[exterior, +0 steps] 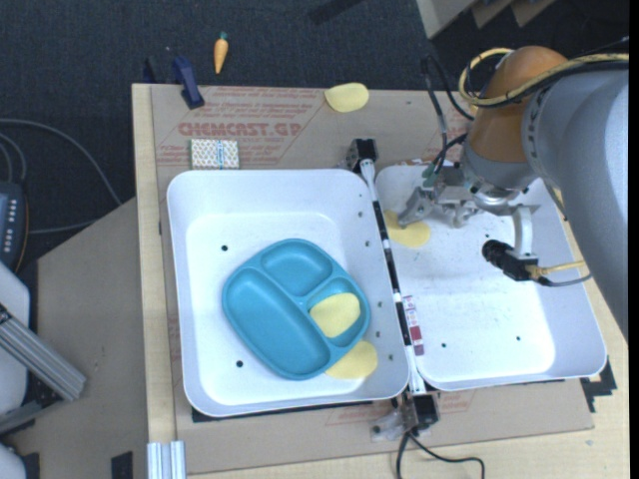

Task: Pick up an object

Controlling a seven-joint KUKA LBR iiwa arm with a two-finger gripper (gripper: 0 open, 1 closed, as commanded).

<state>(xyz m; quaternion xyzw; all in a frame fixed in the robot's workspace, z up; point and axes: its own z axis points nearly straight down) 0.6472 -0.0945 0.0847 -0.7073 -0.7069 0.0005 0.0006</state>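
Note:
A flat yellow piece (409,235) lies in the right bin (499,337), close to its left wall. My gripper (415,211) hangs just above that piece's far edge, reaching in from the right; whether it touches the piece is unclear. In the left bin (200,218) a blue divided plate (280,307) holds a yellow lump (335,312) in its right compartment. Another yellow piece (353,361) sits on the bin floor against the plate's near right edge.
On the bench behind the bins lie a yellow disc (346,97), a small patterned packet (215,153) and a blue clip (187,81). A little carrot toy (221,53) lies on the dark floor beyond. The arm's grey body and cables (519,262) overhang the right bin.

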